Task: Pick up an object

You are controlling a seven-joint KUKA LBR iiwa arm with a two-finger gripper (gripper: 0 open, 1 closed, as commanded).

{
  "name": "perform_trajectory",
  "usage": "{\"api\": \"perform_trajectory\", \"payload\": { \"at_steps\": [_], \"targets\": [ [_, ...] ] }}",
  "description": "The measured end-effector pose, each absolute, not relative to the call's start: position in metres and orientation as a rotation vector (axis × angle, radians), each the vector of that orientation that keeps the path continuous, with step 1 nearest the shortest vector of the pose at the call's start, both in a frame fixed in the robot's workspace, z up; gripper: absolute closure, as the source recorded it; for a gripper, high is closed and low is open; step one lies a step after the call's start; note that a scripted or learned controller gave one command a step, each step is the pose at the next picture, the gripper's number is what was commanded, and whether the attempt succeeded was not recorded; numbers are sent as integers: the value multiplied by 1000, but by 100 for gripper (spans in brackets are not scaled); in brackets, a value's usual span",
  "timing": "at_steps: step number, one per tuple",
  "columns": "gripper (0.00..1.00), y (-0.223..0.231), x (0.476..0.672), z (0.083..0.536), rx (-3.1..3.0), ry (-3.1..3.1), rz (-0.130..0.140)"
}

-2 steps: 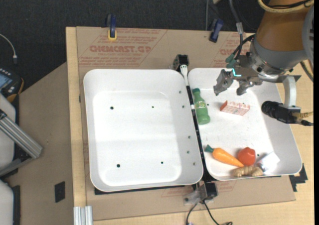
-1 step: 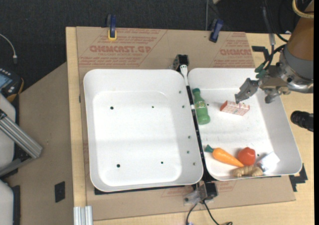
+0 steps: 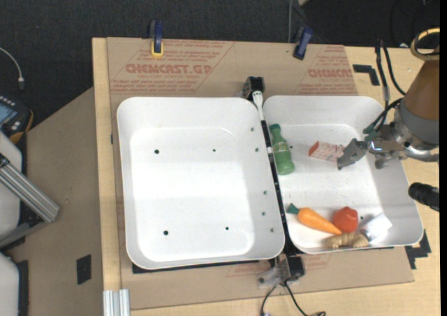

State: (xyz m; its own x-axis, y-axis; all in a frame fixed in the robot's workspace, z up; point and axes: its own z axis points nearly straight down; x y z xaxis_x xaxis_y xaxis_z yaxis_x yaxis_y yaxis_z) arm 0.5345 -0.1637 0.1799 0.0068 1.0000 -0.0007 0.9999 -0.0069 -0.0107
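The right bin (image 3: 391,189) holds all the objects. A green bottle (image 3: 282,148) lies along its left wall. A small red and white box (image 3: 325,150) rests near the middle, just left of my gripper (image 3: 364,156). The gripper hangs over the bin's right half, open, its left finger (image 3: 347,156) close to the box and nothing between the fingers. Along the front wall lie an orange carrot (image 3: 314,220), a red tomato (image 3: 345,219), a tan ginger root (image 3: 348,240) and a small white piece (image 3: 378,226).
The left bin (image 3: 140,168) stands beside the right one, with a black divider (image 3: 265,141) between them. Both sit on a cardboard sheet (image 3: 202,63) held by blue clamps. Cables (image 3: 384,70) run down behind the arm at the right.
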Motion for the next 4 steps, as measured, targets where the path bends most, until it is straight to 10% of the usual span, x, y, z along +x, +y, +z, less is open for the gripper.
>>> {"api": "perform_trajectory", "payload": {
  "at_steps": [1,2,4],
  "targets": [
    [0,-220,550,84,-2215,-2219,-14],
    [100,-222,549,96,-2219,-2225,-5],
    [100,-144,579,83,-2211,-2228,-5]
  ]
}}
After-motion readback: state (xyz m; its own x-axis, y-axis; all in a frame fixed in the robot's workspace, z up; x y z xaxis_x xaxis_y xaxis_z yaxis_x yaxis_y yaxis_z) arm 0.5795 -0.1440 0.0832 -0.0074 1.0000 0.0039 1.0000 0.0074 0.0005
